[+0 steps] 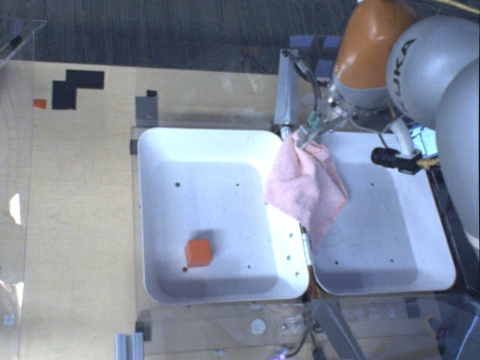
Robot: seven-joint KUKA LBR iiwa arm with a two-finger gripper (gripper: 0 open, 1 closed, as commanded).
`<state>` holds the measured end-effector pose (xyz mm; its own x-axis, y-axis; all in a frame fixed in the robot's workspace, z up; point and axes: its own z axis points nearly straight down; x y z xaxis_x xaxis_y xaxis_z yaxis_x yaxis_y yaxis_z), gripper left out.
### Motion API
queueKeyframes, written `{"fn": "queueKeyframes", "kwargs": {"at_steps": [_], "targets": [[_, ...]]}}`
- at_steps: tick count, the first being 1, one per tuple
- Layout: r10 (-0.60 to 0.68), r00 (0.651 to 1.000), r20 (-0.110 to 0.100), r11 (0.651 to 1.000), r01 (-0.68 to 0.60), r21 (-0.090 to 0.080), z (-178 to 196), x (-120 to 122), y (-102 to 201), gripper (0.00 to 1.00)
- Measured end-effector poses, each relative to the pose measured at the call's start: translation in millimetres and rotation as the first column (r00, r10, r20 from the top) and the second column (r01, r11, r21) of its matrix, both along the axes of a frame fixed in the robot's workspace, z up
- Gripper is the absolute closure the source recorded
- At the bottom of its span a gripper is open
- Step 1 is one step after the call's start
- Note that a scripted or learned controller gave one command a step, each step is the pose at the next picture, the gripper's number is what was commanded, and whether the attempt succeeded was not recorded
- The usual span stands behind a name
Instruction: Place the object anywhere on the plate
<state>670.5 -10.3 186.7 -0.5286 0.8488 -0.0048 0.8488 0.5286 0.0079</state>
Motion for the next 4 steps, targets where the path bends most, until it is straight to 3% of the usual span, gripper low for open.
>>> {"fn": "queueKeyframes", "kwargs": {"at_steps": [1, 2, 3, 4], "targets": [[0.005, 1.000, 0.004, 1.000, -0.005, 0.000, 40.8, 2.6, 1.3, 1.00], [0.398, 0.918, 0.001, 0.918, -0.398, -0.003, 38.1, -8.9, 59.8, 1.00], [0.725, 0.689, 0.002, 0.689, -0.725, -0.007, 33.2, -16.0, 107.0, 1.00], [0.850, 0.526, 0.003, 0.526, -0.850, -0.010, 40.9, -16.2, 146.1, 1.00]]}}
